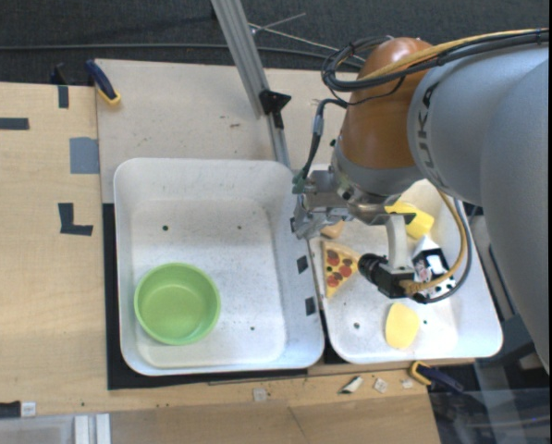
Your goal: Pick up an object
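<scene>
Green bowl (177,303): one; pizza slice (337,268) (possibly plastic): one.

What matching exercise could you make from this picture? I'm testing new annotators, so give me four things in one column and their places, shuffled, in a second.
Things:
1. green bowl
2. pizza slice toy
3. yellow round piece
4. blue and yellow clamp

Places:
A. near edge of the right bin
B. bench, beyond the left bin's far left corner
C. near left corner of the left bin
D. left side of the right bin, just below the gripper

Pairs: 1-C, 2-D, 3-A, 4-B
</scene>
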Robot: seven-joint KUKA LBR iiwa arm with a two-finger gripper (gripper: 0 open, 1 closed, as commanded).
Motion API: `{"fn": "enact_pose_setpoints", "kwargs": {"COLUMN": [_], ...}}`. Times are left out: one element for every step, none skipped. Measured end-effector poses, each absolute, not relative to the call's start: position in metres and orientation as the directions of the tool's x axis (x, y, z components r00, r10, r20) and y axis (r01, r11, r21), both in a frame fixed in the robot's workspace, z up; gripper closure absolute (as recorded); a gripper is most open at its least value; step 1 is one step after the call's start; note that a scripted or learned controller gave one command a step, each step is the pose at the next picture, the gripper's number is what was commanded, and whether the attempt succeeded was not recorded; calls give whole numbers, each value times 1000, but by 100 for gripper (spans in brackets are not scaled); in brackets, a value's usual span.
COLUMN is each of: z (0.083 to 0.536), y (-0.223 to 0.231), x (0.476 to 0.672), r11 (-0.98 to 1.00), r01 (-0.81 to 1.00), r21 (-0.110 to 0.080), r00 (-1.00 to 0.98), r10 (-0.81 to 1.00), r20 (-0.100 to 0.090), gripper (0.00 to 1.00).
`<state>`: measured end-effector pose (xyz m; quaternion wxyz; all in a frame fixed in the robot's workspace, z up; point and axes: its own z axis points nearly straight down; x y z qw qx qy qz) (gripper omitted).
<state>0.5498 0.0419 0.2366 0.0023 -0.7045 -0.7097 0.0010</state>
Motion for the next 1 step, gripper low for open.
{"fn": "enact_pose_setpoints", "kwargs": {"z": [241], "y": [101], "x": [558], "r11": [8], "r01": [1000], "r21": [-5], "r00": [-8], "r10": [1000], "r20": [2], "gripper": [100]}}
